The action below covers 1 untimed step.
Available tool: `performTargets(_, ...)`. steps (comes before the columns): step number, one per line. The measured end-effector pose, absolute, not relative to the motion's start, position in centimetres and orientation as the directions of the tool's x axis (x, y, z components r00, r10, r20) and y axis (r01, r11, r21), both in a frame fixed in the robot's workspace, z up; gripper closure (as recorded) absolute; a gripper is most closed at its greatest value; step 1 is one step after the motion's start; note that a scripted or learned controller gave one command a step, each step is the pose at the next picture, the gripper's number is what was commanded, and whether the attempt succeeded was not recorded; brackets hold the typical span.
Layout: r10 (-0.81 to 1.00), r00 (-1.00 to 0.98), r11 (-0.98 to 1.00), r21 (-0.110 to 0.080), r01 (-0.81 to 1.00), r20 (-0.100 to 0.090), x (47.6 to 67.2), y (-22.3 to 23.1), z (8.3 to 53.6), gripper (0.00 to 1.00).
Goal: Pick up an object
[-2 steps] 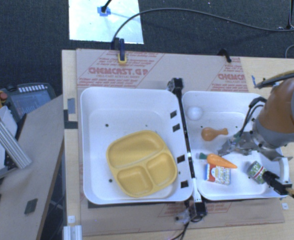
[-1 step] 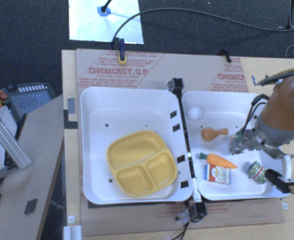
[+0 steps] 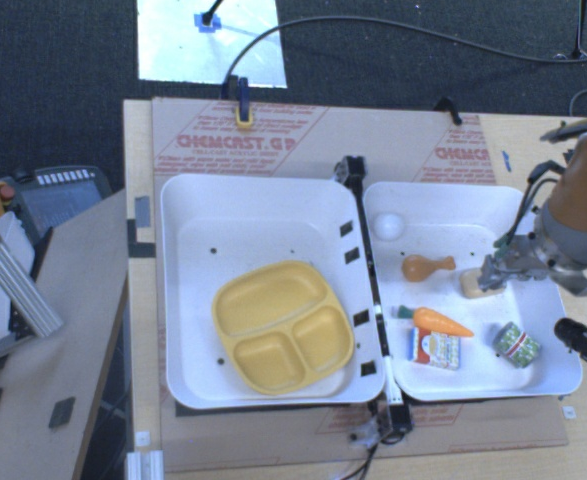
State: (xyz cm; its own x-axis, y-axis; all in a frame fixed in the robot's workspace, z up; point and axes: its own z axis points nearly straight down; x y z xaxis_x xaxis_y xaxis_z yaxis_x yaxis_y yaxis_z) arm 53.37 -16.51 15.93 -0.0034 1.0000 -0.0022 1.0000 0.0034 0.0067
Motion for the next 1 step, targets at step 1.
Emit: performTargets(1, 1.0, -0.004, 0.004, 0.007, 1.0, -0.002, 54.42, -16.92, 20.94, 1.0)
